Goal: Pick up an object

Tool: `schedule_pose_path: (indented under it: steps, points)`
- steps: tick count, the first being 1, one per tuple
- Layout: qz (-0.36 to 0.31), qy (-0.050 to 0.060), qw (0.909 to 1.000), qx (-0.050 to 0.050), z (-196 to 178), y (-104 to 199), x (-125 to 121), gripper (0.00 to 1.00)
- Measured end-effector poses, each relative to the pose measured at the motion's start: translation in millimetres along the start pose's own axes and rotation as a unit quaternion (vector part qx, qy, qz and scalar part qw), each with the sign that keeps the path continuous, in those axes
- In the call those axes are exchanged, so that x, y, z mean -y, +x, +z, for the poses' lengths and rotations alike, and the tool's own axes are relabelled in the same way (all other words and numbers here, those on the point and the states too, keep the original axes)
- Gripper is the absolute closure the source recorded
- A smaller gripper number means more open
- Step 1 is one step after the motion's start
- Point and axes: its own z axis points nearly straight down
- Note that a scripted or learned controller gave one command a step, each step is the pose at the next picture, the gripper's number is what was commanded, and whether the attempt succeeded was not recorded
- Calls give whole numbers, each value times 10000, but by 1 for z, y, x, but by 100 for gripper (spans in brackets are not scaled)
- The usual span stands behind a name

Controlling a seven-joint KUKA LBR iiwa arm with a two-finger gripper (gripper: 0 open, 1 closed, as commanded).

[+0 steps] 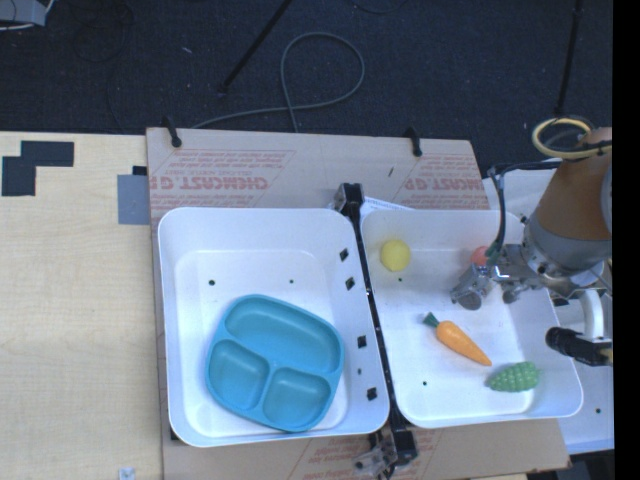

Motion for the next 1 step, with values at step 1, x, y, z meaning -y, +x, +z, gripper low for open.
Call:
schedule_pose_path:
  steps: [1]
  points:
    - [2,-5,10000,-1,54,1,1,0]
